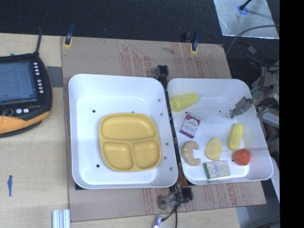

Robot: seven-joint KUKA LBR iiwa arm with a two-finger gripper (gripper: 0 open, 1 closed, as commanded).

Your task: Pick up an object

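The hand [240, 106] sits low over the right bin [209, 90] near its upper right corner; I cannot tell whether it is released or clenched. To pick well, it should centre over one piece and descend straight. The corn cob [235, 136] is nearest, just below the hand; the red tomato [242, 156] lies further down.

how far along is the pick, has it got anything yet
Nothing looks done yet: the gripper sits low at the right bin's right side with nothing visibly between its fingers. The corn, tomato, croissant and other items all lie in the bin. Closing on one and lifting remain.
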